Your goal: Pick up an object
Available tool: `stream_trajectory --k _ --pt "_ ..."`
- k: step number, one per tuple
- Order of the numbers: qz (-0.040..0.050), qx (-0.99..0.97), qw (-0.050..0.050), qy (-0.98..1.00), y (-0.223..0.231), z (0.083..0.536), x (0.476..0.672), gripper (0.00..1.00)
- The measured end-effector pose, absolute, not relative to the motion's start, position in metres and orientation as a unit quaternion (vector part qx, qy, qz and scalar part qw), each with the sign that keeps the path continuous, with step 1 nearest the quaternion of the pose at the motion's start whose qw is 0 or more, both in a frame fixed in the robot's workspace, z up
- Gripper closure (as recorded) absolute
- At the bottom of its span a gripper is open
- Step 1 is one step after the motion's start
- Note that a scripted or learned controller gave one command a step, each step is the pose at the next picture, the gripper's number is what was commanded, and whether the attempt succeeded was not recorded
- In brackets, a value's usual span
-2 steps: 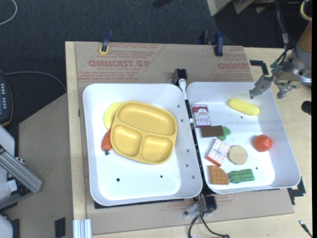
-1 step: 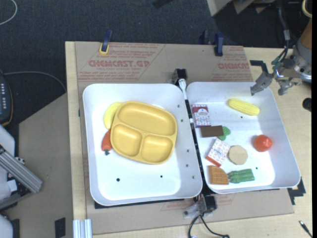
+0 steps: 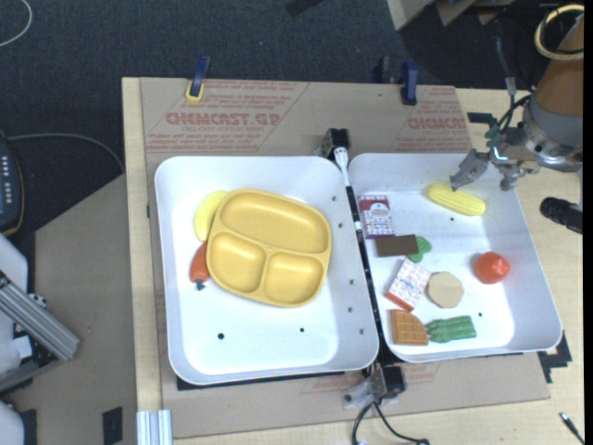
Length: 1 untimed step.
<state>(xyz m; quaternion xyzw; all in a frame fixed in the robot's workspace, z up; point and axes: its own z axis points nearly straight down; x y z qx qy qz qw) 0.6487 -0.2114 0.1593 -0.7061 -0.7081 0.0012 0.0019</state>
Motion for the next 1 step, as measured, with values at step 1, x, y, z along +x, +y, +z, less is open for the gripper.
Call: stream_trajectory --k 1 --pt "0.0014 -0.706 0.002 -0.708 -0.2111 0.1164 0.6487 0.00"
